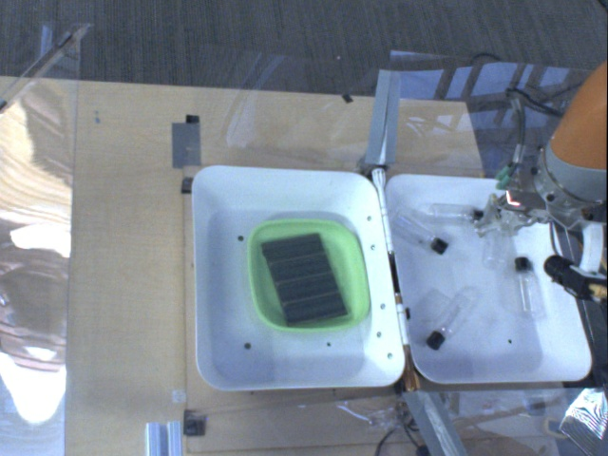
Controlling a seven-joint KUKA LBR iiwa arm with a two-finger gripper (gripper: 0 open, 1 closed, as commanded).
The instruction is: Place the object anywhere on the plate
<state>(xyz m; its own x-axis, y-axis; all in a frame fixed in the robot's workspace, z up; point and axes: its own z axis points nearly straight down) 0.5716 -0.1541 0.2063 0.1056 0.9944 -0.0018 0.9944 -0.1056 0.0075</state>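
Light wood table, dark ribbed carpet floor behind it, clear glare-streaked panel along left edge.

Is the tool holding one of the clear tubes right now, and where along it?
Cannot be told. The tool sits over the tubes in the right bin, but no grip is discernible.

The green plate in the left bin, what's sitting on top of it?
A dark ribbed rectangular block lies on the green plate, slightly slanted. It covers the plate's middle, so whatever lies beneath it cannot be seen.
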